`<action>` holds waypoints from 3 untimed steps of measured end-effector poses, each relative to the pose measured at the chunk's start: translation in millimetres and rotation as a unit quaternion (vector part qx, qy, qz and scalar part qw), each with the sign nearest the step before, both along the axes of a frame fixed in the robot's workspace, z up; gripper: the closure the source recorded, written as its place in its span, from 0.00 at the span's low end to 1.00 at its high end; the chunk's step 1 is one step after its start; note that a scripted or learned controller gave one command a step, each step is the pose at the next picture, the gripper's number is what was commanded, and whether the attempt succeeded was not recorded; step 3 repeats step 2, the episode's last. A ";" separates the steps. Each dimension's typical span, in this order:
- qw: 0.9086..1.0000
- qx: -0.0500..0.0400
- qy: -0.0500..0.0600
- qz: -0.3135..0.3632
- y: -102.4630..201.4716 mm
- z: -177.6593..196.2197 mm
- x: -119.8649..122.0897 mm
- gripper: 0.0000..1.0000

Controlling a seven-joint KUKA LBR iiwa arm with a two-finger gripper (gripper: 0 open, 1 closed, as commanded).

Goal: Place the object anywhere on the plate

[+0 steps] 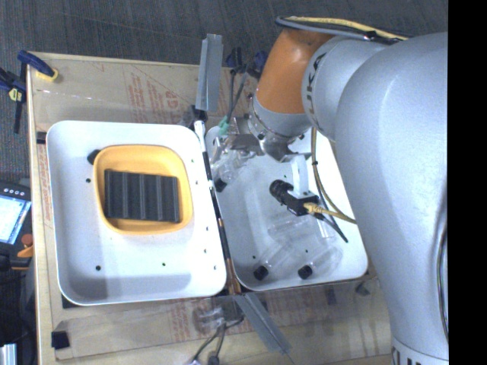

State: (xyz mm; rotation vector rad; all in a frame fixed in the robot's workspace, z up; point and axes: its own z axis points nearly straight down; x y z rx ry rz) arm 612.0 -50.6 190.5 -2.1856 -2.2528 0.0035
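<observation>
Glossy yellow plastic plate (142, 160) in a smooth white plastic bin (68, 204); matt grey arm (396, 128) above bare wood bench (114, 86).

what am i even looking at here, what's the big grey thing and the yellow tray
This is one camera above a bench, looking down at a slant. The big grey shape with the orange band is a robot arm reaching in from the right. Its gripper hangs over the upper left part of the right white bin; what it holds, if anything, is too blurred to tell. The left white bin carries the yellow plate, which has a dark ribbed centre. The arm's job is to set an object on that plate.
</observation>
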 end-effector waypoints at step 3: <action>1.000 0.000 -0.001 0.009 54.8 0.8 11.3 0.00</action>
